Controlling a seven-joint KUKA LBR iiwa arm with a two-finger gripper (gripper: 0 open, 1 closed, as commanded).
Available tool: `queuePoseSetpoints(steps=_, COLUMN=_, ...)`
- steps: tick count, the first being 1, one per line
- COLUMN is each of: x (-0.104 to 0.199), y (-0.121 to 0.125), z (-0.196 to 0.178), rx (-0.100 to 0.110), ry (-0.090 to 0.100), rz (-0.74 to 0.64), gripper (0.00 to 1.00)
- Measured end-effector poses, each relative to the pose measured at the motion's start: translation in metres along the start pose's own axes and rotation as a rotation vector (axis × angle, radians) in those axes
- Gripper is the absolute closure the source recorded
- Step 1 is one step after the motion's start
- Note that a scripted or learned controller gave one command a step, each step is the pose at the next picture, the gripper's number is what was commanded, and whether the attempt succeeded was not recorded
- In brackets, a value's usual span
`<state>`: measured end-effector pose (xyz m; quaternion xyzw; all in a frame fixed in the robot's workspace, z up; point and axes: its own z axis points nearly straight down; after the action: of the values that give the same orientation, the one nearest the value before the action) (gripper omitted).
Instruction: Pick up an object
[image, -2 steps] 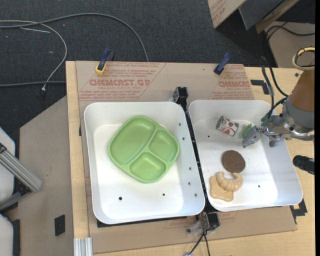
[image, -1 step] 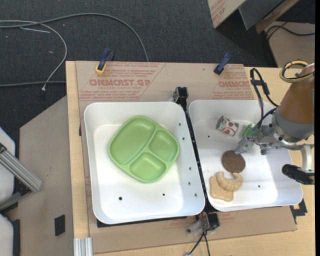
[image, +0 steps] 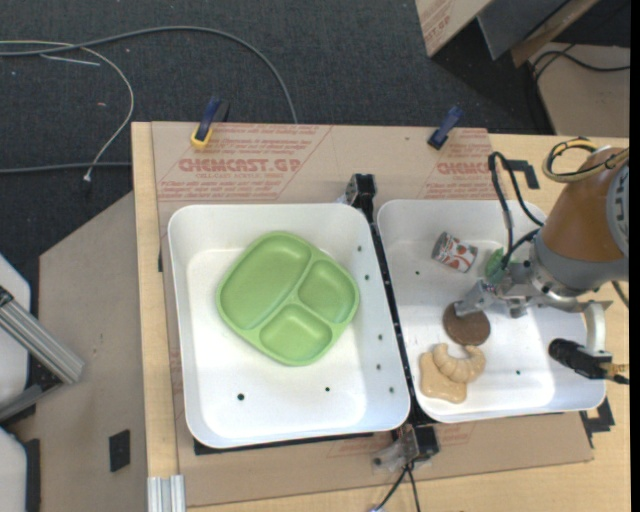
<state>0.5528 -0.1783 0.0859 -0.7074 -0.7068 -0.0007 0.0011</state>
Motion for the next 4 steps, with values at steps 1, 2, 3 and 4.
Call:
queuePoseSetpoints(steps=1, x=0.000, y=0.003, z=-0.015, rx=-0.011, ry=-0.003, rz=-0.001, gripper=1.00)
queuePoseSetpoints(steps=2, x=0.003, y=0.007, z=-0.078, rx=-0.006, ry=-0.005, rz=-0.002, gripper=1.00)
queuePoseSetpoints(steps=3, x=0.002, y=0.010, z=-0.143, rx=-0.008, ry=-0.005, rz=-0.002, gripper=1.00)
queuePoseSetpoints(steps=4, x=0.002, y=0.011, z=-0.197, rx=-0.007, ry=-0.005, rz=-0.002, gripper=1.00)
